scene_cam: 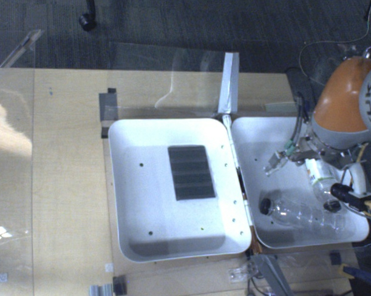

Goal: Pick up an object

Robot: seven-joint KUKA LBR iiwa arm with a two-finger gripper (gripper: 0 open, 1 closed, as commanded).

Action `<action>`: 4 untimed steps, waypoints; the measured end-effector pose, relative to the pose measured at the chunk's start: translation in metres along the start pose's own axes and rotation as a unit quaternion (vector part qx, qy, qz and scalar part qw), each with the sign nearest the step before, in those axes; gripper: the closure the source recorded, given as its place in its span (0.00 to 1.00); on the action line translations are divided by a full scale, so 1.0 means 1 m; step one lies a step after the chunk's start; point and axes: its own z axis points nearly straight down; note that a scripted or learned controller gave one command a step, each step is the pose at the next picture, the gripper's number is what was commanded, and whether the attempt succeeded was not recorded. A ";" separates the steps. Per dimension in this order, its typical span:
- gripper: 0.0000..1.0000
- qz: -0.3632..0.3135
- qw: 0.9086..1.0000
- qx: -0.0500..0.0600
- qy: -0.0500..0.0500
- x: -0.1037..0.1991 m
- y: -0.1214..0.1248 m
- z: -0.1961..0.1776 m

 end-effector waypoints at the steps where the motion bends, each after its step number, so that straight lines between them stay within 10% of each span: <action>1: 0.00 0.009 1.000 -0.003 -0.001 -0.024 -0.032 0.086; 2: 0.00 -0.053 0.999 -0.004 -0.002 0.017 -0.019 0.085; 3: 1.00 -0.054 0.999 -0.008 -0.003 0.018 -0.016 0.073; 4: 0.00 -0.054 0.999 -0.008 -0.003 0.018 -0.016 0.073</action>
